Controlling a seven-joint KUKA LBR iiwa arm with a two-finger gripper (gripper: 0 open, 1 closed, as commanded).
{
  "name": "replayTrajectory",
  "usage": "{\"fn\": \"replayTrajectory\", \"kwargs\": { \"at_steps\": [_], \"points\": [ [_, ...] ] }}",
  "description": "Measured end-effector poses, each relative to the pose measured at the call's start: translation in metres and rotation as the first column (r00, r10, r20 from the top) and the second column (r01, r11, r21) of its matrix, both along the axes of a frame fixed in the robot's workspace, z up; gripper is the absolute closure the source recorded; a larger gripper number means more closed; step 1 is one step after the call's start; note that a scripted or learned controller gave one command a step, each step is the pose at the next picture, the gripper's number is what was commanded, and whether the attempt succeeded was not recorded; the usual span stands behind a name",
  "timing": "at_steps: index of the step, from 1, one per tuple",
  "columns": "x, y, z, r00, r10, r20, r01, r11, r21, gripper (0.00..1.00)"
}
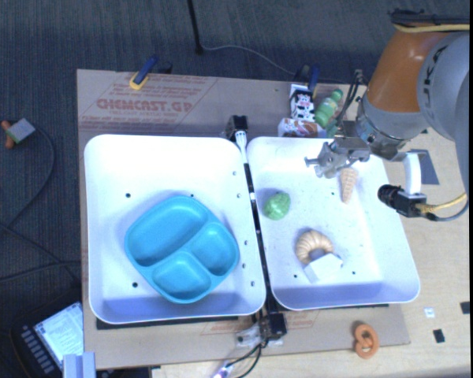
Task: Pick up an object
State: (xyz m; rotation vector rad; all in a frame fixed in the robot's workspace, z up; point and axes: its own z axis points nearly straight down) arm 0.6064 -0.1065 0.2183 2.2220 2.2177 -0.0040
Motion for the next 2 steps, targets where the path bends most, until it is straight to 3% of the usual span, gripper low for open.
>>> {"fn": "replayTrajectory", "kwargs": {
  "at_steps": [1, 2],
  "points": [
    [-0.085, 0.019, 0.05, 1.0, 0.002, 0.0, -0.002, 1.0, 0.002, 1.0],
    [-0.08, 0.067, 0.038, 1.0, 0.003, -0.002, -0.003, 1.0, 0.003, 1.0]
  ]
}}
